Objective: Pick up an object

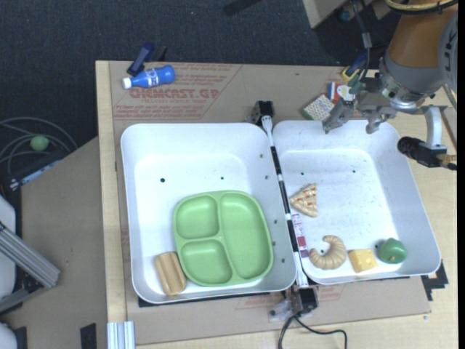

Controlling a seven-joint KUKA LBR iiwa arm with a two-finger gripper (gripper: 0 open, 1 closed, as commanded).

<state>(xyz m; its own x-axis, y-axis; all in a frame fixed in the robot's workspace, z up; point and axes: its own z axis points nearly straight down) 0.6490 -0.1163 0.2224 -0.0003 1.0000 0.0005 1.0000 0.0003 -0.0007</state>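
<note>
Two white bins sit side by side on the tabletop (109, 195). The left bin (145, 158) holds one green plate (221, 237) and one bread stick (170, 273). The right bin (407, 187) holds four items: one waffle wedge (304, 200), one croissant (330, 252), one yellow block (362, 259), one green pepper (392, 251). The tool (354, 119) hovers above the right bin's far rim, fingers spread wide, holding nothing.

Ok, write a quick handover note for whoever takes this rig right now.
Gripper: open, holding nothing, above the back rim of the right bin.
Right bin: pizza slice near the left wall; croissant, yellow block and green pepper along the front.
Left bin: green divided plate, with a piece of bread beside it.
Done: nothing picked up.
Left: lower onto one object, grasp and lift.
</note>
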